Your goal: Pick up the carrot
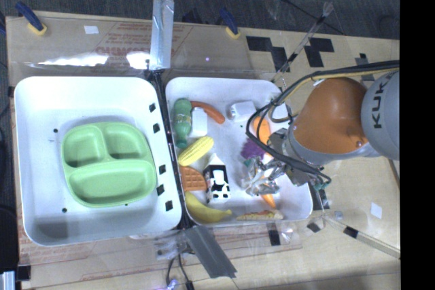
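Observation:
In the right bin (224, 86), a small orange carrot (270, 200) lies near the front right corner, only partly showing from under the gripper. My gripper (262, 178) hangs low over the bin floor just above and left of the carrot, pointing down among the toys. The grey arm with its orange band (331, 117) covers the bin's right side. Nothing can be made out held in the gripper.
Crowding the right bin are a red-orange sausage (209, 112), green bottle (181, 120), corn cob (196, 149), waffle (192, 178), cow toy (217, 183), banana (207, 211), purple item (253, 149) and white cup (241, 109). The left bin (34, 119) holds a green divided plate (107, 163).

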Robot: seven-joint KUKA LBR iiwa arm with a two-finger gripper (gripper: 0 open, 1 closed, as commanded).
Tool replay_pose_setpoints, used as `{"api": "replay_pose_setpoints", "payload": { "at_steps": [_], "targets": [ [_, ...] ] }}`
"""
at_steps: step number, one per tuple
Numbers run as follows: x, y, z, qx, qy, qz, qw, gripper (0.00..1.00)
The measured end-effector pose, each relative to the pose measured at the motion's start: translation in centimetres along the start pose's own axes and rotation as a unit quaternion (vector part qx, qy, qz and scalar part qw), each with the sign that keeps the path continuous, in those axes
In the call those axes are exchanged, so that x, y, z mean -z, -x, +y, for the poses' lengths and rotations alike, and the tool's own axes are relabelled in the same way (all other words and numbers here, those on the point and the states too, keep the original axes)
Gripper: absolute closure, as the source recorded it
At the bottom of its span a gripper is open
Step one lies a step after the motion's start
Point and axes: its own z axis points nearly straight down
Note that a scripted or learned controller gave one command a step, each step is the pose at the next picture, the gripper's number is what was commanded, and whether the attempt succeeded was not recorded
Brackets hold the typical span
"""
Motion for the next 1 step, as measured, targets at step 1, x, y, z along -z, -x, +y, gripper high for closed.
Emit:
{"api": "replay_pose_setpoints", "payload": {
  "at_steps": [1],
  "targets": [
    [-0.01,0.01,0.01,0.000,0.000,0.000,1.0000,0.00]
  ]
}}
